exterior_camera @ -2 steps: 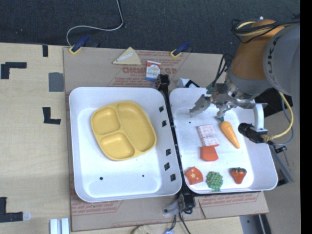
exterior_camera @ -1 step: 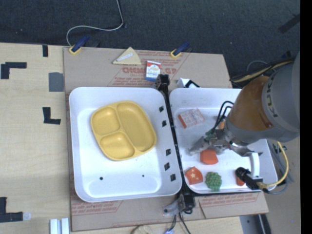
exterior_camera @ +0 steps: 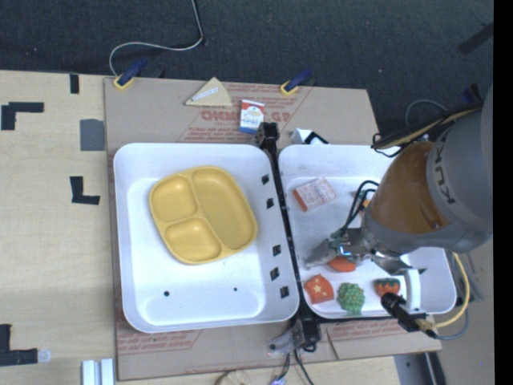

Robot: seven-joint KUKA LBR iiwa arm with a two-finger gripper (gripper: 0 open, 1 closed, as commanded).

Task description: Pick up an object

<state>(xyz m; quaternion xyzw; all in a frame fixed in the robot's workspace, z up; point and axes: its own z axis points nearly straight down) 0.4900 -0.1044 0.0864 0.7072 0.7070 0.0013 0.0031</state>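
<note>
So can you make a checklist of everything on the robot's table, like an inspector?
Surface: brown cardboard sheet under two shallow white bins.
Left bin: yellow three-part plastic plate.
Right bin: small pinkish packet, red toy block, green bumpy broccoli toy, small red-and-green toy, red toy tomato under the claw.
Clutter: red-and-white carton, tan wedge.
Claw: low in right bin; grip unclear.
Cables: thin white cable, black and yellow cables by the arm.
Surroundings: dark carpet, wooden floor.
</note>
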